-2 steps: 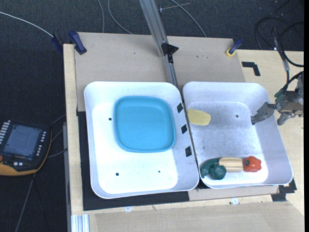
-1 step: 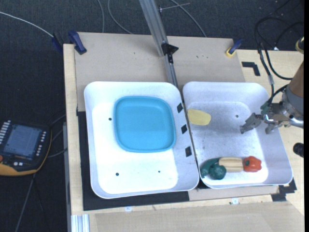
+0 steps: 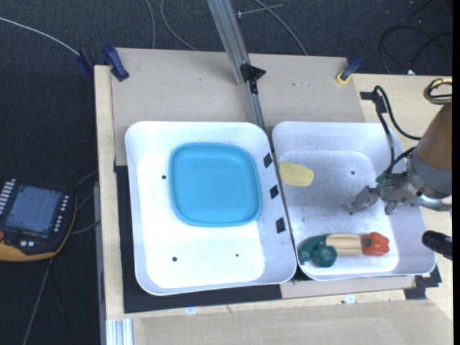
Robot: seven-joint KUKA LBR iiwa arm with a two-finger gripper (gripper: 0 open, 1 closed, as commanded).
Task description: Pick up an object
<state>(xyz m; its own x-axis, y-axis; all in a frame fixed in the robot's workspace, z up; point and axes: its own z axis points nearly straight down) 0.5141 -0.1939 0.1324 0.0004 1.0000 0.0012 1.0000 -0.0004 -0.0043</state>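
Toys (image 3: 345, 246) lined up at the right bin's (image 3: 327, 139) near wall.
Gripper (image 3: 375, 202) is seen spread wide, holding nothing, just above them; their row runs left-right.

Bins: 2, white, side by side, left bin (image 3: 147, 214), right bin (image 3: 323, 139).
Blue plate (image 3: 214, 184): 1, in left bin.
Yellow piece (image 3: 296, 174): 1, in right bin by its left wall.
Green toy (image 3: 317, 253): 1, right bin, near edge.
Tan toy (image 3: 343, 244): 1, just beside green one.
Red toy (image 3: 375, 244): 1, at tan toy's other end.
Loose items in right bin: 4.
Clamps on bench's far edge: 2, blue clamp (image 3: 115, 63), yellow-blue clamp (image 3: 348, 70).
Pendant (image 3: 32, 218) on floor: 1.
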